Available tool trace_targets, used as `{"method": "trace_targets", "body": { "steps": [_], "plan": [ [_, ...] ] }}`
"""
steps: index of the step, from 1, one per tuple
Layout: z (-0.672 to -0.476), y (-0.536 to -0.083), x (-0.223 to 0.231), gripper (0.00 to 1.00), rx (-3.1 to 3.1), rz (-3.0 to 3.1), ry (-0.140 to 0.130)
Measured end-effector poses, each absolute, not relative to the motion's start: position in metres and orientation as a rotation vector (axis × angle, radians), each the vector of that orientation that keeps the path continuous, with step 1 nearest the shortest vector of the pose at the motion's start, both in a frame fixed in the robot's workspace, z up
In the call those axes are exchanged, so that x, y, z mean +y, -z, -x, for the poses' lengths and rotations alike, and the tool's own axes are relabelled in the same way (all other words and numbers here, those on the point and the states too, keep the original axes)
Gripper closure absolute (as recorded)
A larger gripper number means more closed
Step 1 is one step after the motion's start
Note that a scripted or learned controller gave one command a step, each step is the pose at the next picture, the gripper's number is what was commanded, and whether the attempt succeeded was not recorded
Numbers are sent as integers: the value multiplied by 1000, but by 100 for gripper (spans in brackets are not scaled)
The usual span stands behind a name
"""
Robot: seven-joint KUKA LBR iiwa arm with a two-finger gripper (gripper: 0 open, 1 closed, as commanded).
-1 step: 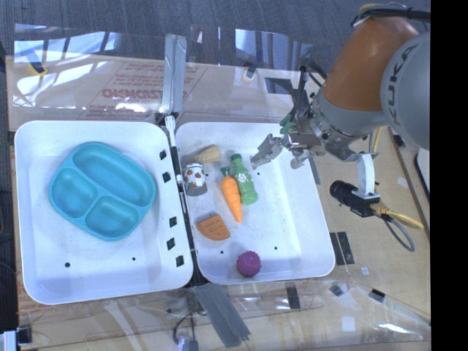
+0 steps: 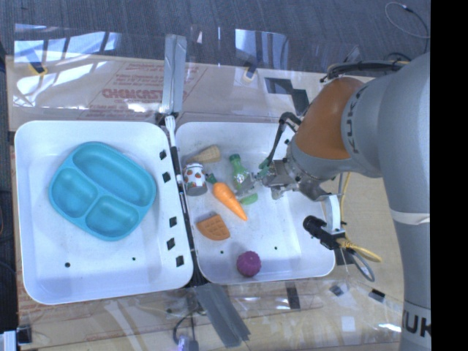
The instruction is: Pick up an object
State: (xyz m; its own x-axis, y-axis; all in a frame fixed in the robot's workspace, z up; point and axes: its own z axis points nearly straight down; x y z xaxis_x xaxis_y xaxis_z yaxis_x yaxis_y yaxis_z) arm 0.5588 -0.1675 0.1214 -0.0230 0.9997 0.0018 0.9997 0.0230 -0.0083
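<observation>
On the tabletop (image 2: 73, 101) there were two shallow white bins side by side: the left white bin (image 2: 36, 269) and the right white bin (image 2: 292, 258). The left bin held one thing, a light blue plastic plate with three compartments (image 2: 102, 190), which lay flat near the middle of it. The right bin held six small things. One beige bread-shaped piece (image 2: 205, 154) lay near the far left corner. One small round white cup with red marks (image 2: 194, 179) stood just below it, close to the wall between the bins. One green plastic bottle (image 2: 238, 170) lay near the middle, and one orange plastic carrot with a green end (image 2: 230, 201) lay just below the bottle, pointed at a slant. One brown flat cookie-like piece (image 2: 213, 228) lay near the tip of the carrot, and one round purple ball (image 2: 248, 263) lay well apart from the others, near the front wall. The one grey arm with an orange band (image 2: 329, 123) reached in from the right, and its claw (image 2: 265, 178) was low over the right bin, just beside the green bottle and the green end of the carrot. If the claw was released or clenched I cannot tell, and nothing was clearly seen in its grip.
</observation>
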Motion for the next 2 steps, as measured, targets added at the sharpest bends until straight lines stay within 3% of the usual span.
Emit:
{"method": "trace_targets", "body": {
  "steps": [1, 2],
  "plan": [
    [-554, -89, -141, 0, -2245, 2190, -6],
    [-554, -96, -141, 100, -2248, 2182, -11]
  ]
}}
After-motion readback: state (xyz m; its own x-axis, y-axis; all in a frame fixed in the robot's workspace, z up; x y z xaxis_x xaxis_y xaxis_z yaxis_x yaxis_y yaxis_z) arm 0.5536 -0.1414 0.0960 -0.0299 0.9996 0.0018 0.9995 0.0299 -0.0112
